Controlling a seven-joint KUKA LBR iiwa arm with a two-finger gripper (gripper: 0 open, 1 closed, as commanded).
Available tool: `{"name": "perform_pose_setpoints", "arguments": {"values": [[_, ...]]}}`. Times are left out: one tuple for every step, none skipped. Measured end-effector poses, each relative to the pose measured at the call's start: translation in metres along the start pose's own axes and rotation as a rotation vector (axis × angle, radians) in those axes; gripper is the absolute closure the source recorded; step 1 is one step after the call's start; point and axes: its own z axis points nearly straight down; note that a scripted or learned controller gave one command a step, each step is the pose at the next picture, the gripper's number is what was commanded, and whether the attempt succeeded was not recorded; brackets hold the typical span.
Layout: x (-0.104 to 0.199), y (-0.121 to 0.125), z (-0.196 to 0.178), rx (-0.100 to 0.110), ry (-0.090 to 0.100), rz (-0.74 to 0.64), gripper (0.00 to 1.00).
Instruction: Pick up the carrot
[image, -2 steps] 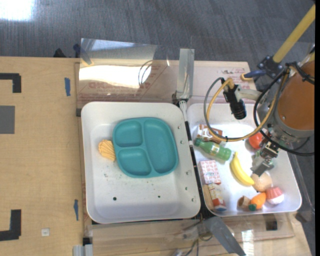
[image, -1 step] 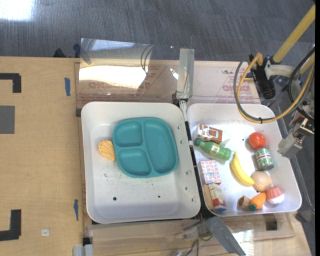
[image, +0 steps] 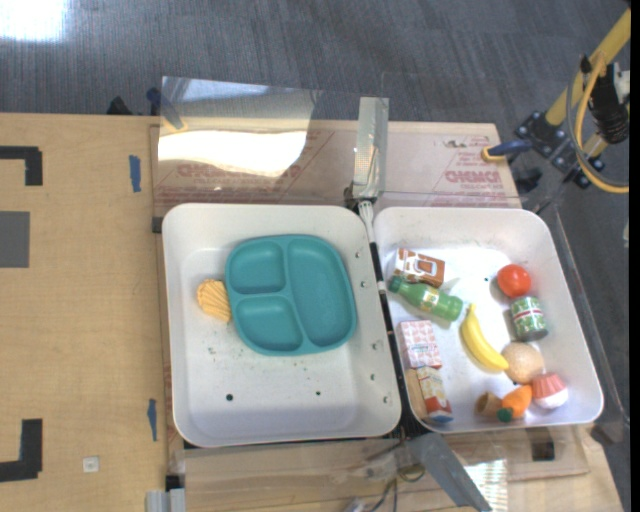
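Note:
The carrot (image: 515, 401) is a small orange piece lying near the front edge of the right bin (image: 560, 250), between a brown item (image: 489, 405) on its left and a pink-and-white cupcake (image: 549, 389) on its right. A beige round item (image: 523, 361) sits just behind it.
The right bin also holds a banana (image: 481, 342), a tomato (image: 514, 281), a green can (image: 527, 318), a green bottle (image: 426, 298), and several small cartons (image: 420, 345). The left bin (image: 190, 400) holds a teal divided plate (image: 291, 293) and a yellow shell-shaped item (image: 213, 298). Yellow cabling (image: 585, 100) hangs at top right.

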Motion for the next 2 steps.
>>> {"name": "perform_pose_setpoints", "arguments": {"values": [[-0.043,0.044,0.128,0.003,-0.014,-0.062,1.0],[-0.01,0.03,0.133,0.003,-0.006,-0.166,1.0]]}}
